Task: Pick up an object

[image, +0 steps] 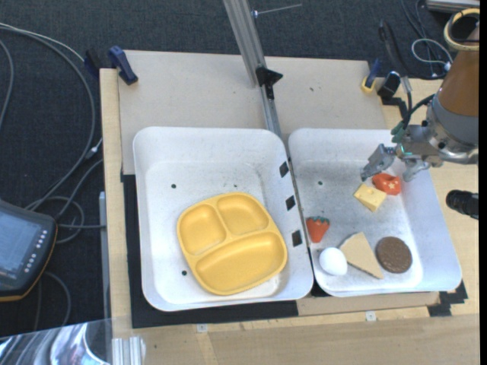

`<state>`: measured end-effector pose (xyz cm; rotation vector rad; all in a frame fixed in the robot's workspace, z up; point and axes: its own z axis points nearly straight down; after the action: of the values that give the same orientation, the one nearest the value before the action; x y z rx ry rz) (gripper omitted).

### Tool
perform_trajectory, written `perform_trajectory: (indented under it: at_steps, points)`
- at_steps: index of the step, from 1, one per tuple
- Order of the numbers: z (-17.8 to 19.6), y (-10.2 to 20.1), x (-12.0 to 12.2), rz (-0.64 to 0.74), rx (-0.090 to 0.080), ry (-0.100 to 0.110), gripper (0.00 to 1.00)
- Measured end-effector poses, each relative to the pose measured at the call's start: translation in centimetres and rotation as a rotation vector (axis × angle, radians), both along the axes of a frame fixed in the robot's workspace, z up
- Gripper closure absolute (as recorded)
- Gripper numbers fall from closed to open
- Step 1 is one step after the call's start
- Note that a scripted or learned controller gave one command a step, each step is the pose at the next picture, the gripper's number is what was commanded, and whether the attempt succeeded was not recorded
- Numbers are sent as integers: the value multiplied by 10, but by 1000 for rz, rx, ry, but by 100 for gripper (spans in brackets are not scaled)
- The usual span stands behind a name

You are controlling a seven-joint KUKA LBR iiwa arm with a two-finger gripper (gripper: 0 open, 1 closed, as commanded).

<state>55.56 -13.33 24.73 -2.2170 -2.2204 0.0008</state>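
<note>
Hovering over the right bin (426,204), the gripper (396,166) spreads its fingers, grasping nothing. A red tomato (388,183) lies just below it, touching a yellow cheese block (370,198).

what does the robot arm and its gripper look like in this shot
The arm comes in as a thick round body, orange-brown in its upper part and pale grey lower down near the wrist. The gripper is small, grey metal, with two slim fingers and a touch of teal at its base. Dark cables run beside it.
</note>
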Motion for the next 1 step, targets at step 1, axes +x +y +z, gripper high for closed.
perform_trajectory:
  at_steps: [1]
  points:
    - [0,0,0,0,0,-1,0]
